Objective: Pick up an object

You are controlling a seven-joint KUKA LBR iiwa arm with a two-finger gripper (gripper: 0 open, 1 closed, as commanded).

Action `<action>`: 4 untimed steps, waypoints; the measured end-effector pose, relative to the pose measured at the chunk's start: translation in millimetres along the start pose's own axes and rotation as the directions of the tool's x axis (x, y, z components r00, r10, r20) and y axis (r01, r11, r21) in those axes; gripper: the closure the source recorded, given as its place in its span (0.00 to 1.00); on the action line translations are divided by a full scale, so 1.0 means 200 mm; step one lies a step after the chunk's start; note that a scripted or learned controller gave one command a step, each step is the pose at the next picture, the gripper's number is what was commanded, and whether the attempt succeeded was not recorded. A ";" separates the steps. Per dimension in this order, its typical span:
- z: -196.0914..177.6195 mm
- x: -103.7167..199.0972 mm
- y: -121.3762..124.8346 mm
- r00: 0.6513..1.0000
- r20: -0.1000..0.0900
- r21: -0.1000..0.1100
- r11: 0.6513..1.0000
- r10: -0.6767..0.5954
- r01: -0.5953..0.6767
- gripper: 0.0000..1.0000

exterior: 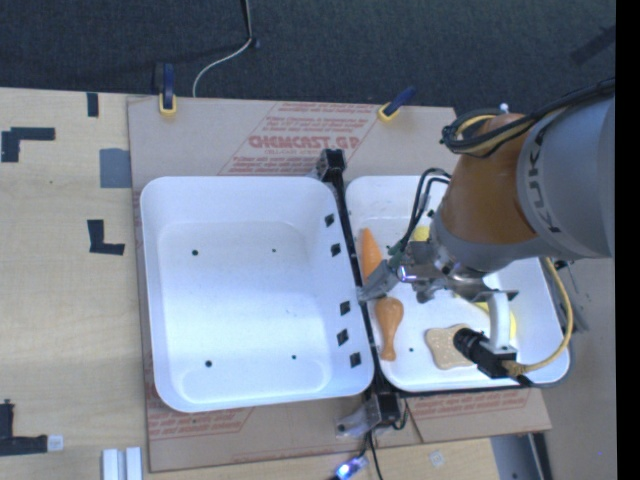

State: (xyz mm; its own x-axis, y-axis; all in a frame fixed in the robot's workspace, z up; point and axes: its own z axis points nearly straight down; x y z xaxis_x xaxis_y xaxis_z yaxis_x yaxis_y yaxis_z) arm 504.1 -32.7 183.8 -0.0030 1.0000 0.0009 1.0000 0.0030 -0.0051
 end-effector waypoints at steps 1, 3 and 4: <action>0.00 -0.01 0.12 1.000 0.001 -0.004 1.000 0.001 -0.001 0.00; -0.06 0.22 0.50 1.000 0.000 -0.009 1.000 -0.005 0.005 0.00; -0.29 -0.11 0.81 1.000 0.004 -0.013 1.000 0.004 -0.004 0.00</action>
